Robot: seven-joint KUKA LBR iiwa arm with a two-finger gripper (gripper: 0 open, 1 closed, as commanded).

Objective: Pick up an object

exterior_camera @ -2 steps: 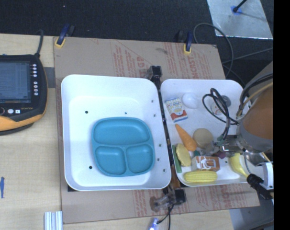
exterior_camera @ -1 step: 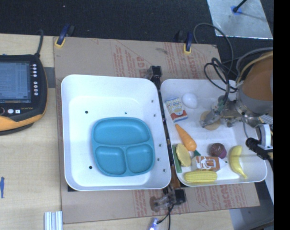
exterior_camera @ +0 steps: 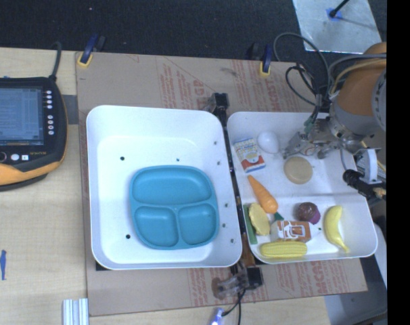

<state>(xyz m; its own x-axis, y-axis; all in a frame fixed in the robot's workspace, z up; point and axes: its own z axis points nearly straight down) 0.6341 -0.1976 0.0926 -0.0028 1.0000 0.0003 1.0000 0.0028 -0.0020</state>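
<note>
My gripper (exterior_camera: 312,145) hangs over the back of the right bin (exterior_camera: 367,202), just above and slightly right of a tan round disc (exterior_camera: 299,170). Nothing can be seen held in it. To its left lie a white egg (exterior_camera: 268,141) and a small red and blue carton (exterior_camera: 249,154). Further forward in the same bin are an orange carrot (exterior_camera: 262,193), a dark purple fruit (exterior_camera: 307,212), a banana (exterior_camera: 335,227), a corn cob (exterior_camera: 283,250), a yellow-green piece (exterior_camera: 258,219) and a small brown packet (exterior_camera: 291,231).
The left bin (exterior_camera: 103,141) holds a blue divided plate (exterior_camera: 174,206). A teach pendant (exterior_camera: 19,131) lies at the far left of the bench. Cables (exterior_camera: 306,66) loop behind the right bin, next to the arm's orange band (exterior_camera: 360,90).
</note>
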